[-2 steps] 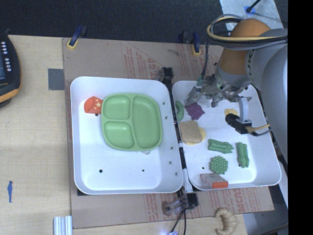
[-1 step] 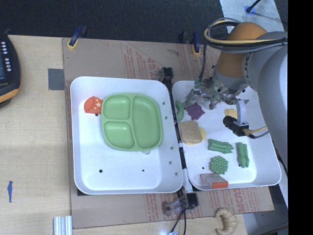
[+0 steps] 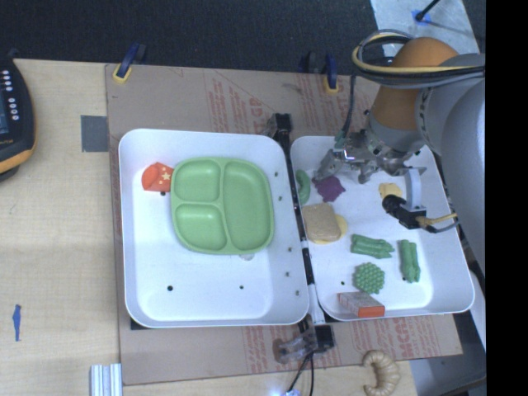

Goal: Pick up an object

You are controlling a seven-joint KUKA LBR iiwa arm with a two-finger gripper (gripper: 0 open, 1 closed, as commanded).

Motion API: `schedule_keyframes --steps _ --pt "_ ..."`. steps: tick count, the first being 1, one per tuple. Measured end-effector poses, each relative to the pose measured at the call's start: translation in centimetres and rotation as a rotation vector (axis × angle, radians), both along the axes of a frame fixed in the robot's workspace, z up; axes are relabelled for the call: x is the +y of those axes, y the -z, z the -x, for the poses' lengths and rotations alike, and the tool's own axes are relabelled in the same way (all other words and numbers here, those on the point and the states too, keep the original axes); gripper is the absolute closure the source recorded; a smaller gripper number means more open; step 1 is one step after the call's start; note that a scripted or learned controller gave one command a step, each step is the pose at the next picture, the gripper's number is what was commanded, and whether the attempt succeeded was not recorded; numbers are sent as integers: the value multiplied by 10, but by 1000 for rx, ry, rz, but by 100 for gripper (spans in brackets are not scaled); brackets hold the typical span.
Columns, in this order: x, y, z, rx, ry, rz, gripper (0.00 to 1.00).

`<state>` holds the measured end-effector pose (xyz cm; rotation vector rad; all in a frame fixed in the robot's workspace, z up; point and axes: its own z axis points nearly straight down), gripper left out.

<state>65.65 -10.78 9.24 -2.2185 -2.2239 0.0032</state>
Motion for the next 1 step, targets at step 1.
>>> schedule_keyframes --steps 1 --pt "6 0 0 3 -2 -1 0"
